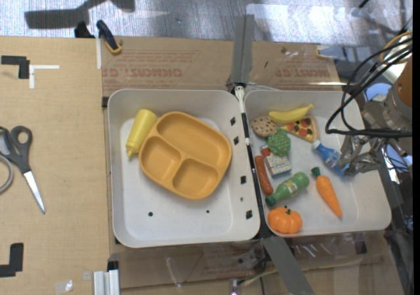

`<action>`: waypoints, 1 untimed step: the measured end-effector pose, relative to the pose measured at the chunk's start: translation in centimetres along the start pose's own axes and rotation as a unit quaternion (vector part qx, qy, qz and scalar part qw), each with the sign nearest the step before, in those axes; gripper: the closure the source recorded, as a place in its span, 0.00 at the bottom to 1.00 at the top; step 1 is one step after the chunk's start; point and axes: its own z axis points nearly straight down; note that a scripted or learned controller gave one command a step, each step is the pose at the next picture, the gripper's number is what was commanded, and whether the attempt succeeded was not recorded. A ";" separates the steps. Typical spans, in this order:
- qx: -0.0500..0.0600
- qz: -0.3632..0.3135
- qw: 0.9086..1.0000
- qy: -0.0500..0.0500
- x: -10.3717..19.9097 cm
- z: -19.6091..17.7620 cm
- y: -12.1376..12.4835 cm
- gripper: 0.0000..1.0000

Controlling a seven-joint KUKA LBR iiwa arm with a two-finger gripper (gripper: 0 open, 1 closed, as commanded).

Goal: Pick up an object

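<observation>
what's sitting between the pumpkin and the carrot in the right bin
Nothing: in the camera view, bare white bin floor separates the pumpkin from the carrot.

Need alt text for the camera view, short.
The gripper hangs low at the right bin's right side, beside a blue bottle, with toy foods scattered in that bin. The left bin holds an orange divided tray and a yellow bottle.

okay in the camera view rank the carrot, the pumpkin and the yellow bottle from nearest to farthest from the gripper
1. Carrot, just left of and below the gripper, in the right bin.
2. Pumpkin, at that bin's near left corner.
3. Yellow bottle, across in the left bin beside the orange tray.
</observation>
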 end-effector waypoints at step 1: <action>0.000 0.016 1.000 -0.001 -8.5 0.6 1.8 1.00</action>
